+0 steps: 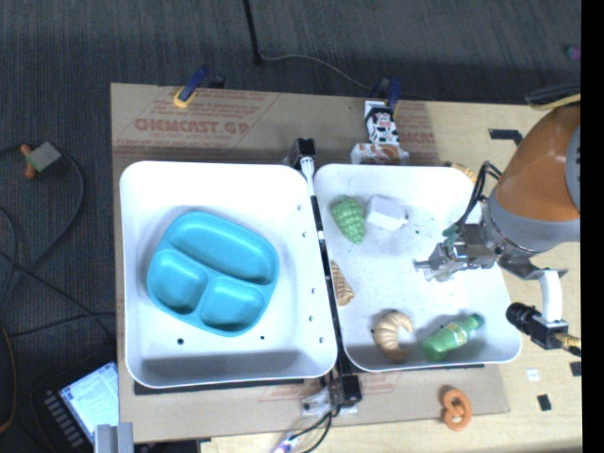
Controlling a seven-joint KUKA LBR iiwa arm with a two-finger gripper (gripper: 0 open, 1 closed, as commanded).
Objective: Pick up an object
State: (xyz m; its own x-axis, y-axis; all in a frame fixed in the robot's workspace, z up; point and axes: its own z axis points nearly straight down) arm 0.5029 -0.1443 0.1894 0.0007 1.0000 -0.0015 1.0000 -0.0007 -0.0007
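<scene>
My gripper [442,262] hangs over the right side of the right bin [491,352], on the grey arm with the orange band [543,173]. Below it lie a green bottle [451,338] on its side and a tan croissant-shaped toy [392,333] near the front wall. A green ridged toy [347,220] and a white block [387,213] rest at the back left of the bin, apart from the gripper. A tan ridged piece [340,283] leans on the bin's left wall. Nothing shows in the gripper.
The left bin [142,347] holds a blue divided plate [212,272]. An orange ring [456,406] lies on the bench in front of the right bin. A small black-and-white figure [380,128] and blue clamps [192,86] stand behind the bins.
</scene>
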